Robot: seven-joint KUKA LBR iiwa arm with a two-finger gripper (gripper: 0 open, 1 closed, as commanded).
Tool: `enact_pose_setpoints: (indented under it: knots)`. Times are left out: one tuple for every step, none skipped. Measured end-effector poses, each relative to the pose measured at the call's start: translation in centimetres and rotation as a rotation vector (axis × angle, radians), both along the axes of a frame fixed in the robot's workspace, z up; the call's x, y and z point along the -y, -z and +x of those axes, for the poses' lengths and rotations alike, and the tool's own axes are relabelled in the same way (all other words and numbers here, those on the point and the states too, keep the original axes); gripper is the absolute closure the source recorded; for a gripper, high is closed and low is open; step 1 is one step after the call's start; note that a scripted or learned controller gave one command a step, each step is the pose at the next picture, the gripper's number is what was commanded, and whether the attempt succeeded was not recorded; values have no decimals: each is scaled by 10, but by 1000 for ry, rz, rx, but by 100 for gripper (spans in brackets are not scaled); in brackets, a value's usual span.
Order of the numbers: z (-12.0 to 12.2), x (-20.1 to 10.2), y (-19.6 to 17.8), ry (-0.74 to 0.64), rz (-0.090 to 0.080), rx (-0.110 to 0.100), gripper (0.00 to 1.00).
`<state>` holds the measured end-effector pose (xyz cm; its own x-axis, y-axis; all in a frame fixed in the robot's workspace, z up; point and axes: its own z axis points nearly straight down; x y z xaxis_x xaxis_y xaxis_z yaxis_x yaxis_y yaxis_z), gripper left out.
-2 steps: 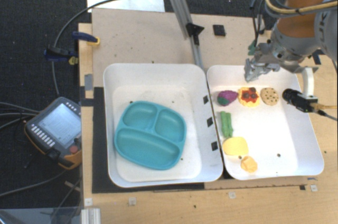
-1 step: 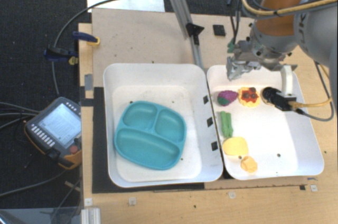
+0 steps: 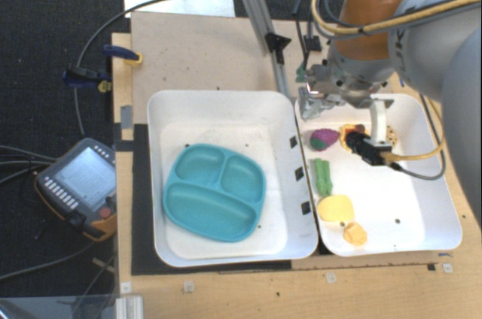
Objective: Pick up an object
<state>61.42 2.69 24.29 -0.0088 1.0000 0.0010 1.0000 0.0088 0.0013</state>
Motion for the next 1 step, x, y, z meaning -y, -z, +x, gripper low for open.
enact_pose_setpoints:
  knots:
    - [1,-54,18,0,0,0,100]
